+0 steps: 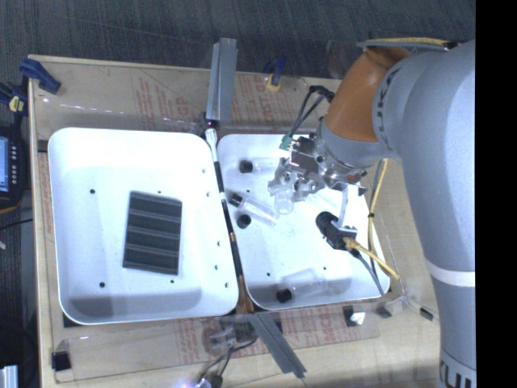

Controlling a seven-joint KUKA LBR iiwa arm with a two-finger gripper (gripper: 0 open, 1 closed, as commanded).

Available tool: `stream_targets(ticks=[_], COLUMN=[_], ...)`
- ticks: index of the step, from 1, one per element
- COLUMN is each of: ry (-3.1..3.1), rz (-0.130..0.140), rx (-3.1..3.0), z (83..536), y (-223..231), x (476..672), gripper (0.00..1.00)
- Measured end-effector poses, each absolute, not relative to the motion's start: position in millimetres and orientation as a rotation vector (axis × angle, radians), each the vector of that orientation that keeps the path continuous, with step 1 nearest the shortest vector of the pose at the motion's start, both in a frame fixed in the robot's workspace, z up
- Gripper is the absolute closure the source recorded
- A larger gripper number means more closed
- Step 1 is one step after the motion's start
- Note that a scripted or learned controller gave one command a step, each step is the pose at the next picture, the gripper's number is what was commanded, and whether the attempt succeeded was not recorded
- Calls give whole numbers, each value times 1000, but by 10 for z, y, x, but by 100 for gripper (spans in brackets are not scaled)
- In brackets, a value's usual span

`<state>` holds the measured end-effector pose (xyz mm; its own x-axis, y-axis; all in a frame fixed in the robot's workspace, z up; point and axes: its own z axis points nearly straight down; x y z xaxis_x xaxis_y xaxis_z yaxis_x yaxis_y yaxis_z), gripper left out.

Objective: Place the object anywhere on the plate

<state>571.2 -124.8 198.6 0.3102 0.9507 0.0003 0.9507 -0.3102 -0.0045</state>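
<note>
A dark grey ribbed plate [153, 232] lies flat in the left bin [81, 148], a little left of its middle. My gripper [287, 189] hangs low over the upper middle of the right bin [266, 253], reaching in from the right. Just below and left of it lies a clear tube-like object [258, 212] with a black cap [243, 221]. Two more small clear objects with black ends lie at the bin's left side, one [245, 166] near the top and one [235, 199] by the divider. Another clear object [297, 283] lies near the front wall.
A black part with a yellow cable [333, 229] hangs below the wrist over the right bin. The grey arm [428, 136] covers the bench's right side. A metal bar [220, 79] stands behind the bins, and blue clamps [36, 75] sit at the far left corner.
</note>
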Motion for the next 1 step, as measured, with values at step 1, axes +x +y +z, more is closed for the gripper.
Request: stream_targets(ticks=[1], ry=[-1875], rz=[4], rx=[-2515], z=[1904], y=[-543], x=[6427], gripper=[100])
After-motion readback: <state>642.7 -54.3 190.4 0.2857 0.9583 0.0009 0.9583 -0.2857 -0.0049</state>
